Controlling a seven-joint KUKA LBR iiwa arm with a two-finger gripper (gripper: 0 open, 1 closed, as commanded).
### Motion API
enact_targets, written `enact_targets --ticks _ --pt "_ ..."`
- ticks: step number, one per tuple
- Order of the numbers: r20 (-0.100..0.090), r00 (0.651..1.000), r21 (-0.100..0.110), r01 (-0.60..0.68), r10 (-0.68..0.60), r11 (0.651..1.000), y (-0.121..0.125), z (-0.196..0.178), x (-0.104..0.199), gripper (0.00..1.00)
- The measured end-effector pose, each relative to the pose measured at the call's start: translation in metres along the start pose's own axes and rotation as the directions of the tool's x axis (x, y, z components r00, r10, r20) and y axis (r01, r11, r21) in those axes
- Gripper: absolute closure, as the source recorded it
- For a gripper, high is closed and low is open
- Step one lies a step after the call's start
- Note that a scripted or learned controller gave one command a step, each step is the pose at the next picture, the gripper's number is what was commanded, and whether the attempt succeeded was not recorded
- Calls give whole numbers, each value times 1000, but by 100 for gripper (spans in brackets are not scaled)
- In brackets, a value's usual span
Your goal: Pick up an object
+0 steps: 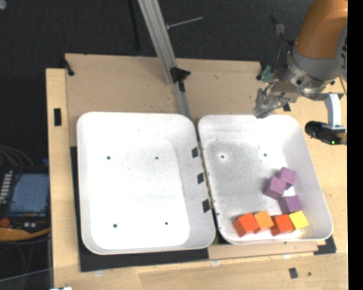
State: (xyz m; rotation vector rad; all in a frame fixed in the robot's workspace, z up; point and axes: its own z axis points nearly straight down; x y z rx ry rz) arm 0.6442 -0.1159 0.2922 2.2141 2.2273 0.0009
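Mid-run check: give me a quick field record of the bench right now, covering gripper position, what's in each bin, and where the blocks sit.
gripper: above the far rim of the right bin, nothing seen held
right bin: blocks clustered in near right corner
purple blocks: grouped just beyond the near row
orange blocks: near edge, in a row
red block: between orange and yellow
yellow block: right end of row
left bin: white, dark dots

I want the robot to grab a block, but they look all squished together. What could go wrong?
1. The blocks huddle in the near corner of the right bin; the orange ones touch, so the claw might nudge neighbours or pinch two.
2. They sit close to the bin's wall, so a finger could bump the rim.
3. The claw hangs over the far edge, well away from them, so it may close on nothing.
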Motion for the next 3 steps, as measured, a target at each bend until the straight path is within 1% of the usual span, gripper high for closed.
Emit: enact_targets --ticks 1,2,3 --pt "-1 1000 2 -2 2 1000 0 0 51 100" --pt "0 1000 4 -1 1 1000 0 22 101 100" --pt "0 1000 -1 1 -1 1000 6 28 161 100"
